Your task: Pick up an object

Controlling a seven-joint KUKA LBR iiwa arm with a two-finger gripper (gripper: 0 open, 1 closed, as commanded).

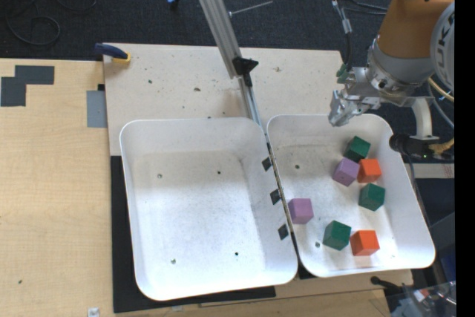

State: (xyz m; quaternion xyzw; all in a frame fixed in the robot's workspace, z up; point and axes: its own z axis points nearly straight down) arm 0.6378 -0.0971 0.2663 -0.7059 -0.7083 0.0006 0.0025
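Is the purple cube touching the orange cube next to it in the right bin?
Touching. The camera view shows the purple cube pressed against the orange cube with no white bin floor visible between them in the right bin.

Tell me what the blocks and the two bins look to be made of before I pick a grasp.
The blocks, such as the purple one and the orange one, look like painted wood or hard plastic: flat, even colour, crisp edges, no glare. The view leaves it open which. The left bin and right bin look like thin moulded white plastic, with rounded corners, a rolled rim and a slight sheen.
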